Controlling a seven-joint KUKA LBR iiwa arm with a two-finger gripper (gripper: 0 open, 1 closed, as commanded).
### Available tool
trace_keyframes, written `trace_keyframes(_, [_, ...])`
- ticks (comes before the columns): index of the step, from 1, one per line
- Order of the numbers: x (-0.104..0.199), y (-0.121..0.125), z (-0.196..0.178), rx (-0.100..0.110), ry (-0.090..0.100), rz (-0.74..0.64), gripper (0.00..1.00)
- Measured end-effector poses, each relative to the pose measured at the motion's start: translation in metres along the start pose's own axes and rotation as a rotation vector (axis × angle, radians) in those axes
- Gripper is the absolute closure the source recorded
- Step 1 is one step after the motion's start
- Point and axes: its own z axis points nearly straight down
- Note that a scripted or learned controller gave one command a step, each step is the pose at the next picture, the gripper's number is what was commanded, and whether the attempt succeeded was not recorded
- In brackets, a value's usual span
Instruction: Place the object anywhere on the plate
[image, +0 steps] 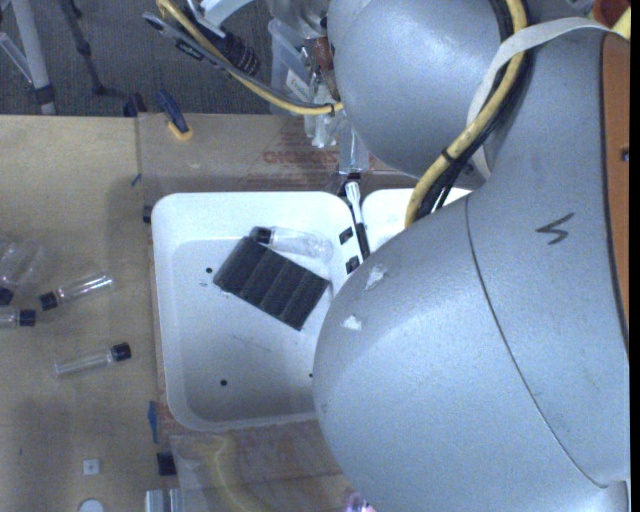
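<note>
One vial (295, 240) lies in the left bin (190, 300), touching the upper edge of the dark ribbed plate (272, 282). The arm (480, 300) blocks much of the view; gripper state cannot be told. Judged step: approach. Next: a grasp, then release onto the plate.

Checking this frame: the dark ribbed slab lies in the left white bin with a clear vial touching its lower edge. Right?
Not quite. In the camera view the dark ribbed slab does lie in the left white bin, but the clear vial touches its upper edge, not its lower one.
</note>
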Motion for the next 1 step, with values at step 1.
trace_keyframes(1, [0.0000,0.0001,-0.0001,0.000,0.000,0.000,0.00])
